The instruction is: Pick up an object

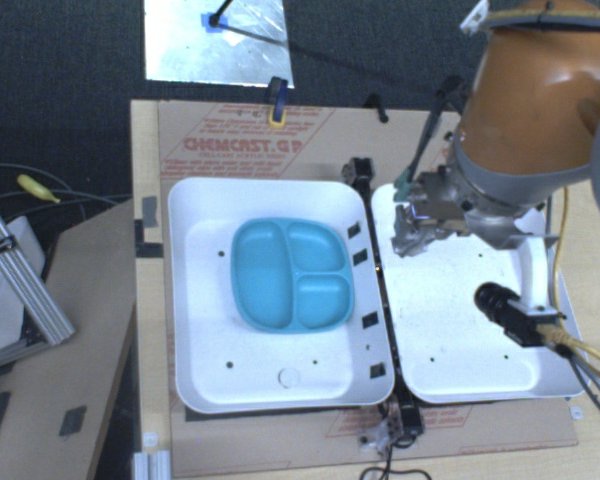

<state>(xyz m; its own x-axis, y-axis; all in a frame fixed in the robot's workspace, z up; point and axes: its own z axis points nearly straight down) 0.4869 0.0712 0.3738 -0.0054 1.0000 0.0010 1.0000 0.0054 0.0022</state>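
Note:
A blue plate with three compartments (290,273) lies flat in the middle of the left white bin (193,298). My gripper (412,234) hangs over the far left corner of the right white bin (460,363), close to the divider between the two bins. It is right of the plate and apart from it. The large orange and grey wrist above hides part of the gripper, and I see nothing held in it.
A small pale round mark (288,376) sits near the left bin's front wall. Black clips (368,320) line the seam between the bins. Both bins rest on a cardboard sheet (245,143), with a shiny metal sheet (218,28) behind.

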